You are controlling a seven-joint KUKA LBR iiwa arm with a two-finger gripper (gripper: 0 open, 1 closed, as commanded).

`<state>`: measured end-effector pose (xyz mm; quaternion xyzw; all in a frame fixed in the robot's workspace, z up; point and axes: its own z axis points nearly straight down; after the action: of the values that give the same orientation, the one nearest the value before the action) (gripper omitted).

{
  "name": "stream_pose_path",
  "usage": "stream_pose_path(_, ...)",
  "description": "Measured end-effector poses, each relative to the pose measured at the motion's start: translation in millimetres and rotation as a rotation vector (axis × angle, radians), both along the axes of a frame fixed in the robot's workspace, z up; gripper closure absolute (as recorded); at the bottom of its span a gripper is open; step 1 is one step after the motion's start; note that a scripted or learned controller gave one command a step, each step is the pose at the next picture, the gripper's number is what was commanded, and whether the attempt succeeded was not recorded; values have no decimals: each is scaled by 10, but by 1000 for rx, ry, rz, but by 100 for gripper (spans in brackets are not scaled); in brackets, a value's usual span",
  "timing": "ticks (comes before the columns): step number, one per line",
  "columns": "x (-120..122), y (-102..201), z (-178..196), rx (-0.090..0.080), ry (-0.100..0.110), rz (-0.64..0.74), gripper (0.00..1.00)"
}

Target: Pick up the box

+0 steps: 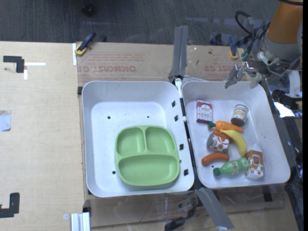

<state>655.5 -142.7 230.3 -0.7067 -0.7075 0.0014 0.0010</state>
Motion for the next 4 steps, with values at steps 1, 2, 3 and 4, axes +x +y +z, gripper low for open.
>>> stream_pose_path(1, 21, 449, -1383, -1, -5, -40, 0)
stream_pose_path(2, 34, 173, -1376, -1, -3, -154, 0)
stream_pose_path(3, -103, 359, -1396, 0, 0, -137, 0)
stream_pose_path(4, -421, 476, -1403, 0, 0, -74, 0)
